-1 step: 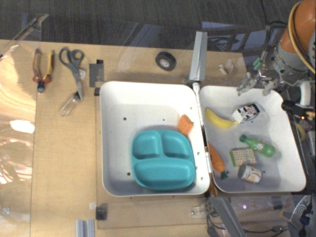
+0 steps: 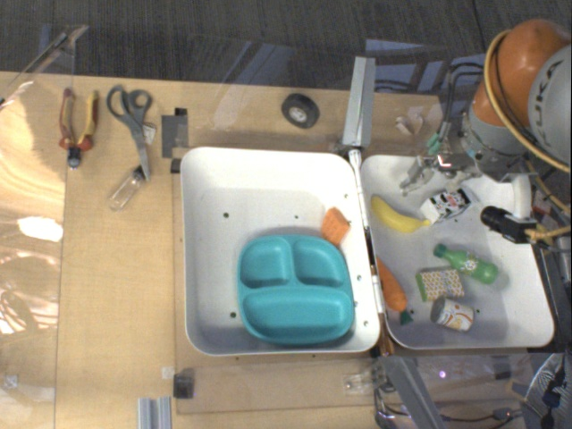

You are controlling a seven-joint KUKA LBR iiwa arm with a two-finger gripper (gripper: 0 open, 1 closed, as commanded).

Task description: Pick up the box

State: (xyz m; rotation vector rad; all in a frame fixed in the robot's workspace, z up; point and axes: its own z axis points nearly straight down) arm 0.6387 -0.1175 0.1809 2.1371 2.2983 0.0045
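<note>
Dark ribbed flooring is running behind a pale wooden worktop (image 2: 107,275) that is carrying two shallow white bins side by side. At the far end of the right bin (image 2: 527,315) the grey arm with its orange band is reaching in, and its jaws (image 2: 427,170) are hanging over the bin's far left corner; how far apart they are standing cannot be told, and nothing is showing between them. No writing is reading clearly on any item. Nearer the camera than the jaws and slightly to their right, well apart from them, the box (image 2: 440,283), a small patterned packet, is lying flat on the bin floor. Between it and the jaws a banana (image 2: 399,216) is resting, with a small white and black packet (image 2: 446,203) just right of it. A green bottle (image 2: 466,264) is lying on its side just beyond the box, a can (image 2: 451,315) is lying just in front of it, and a carrot (image 2: 390,286) is sitting to its left by the bin wall. Left of the jaws, the left bin (image 2: 214,239) is holding a teal divided tray (image 2: 295,290) and a small orange piece (image 2: 336,227). Far to the left on the worktop, scissors (image 2: 132,119) and red-handled pliers (image 2: 77,125) are lying, with a roll of tape (image 2: 300,110) beyond the left bin.
</note>
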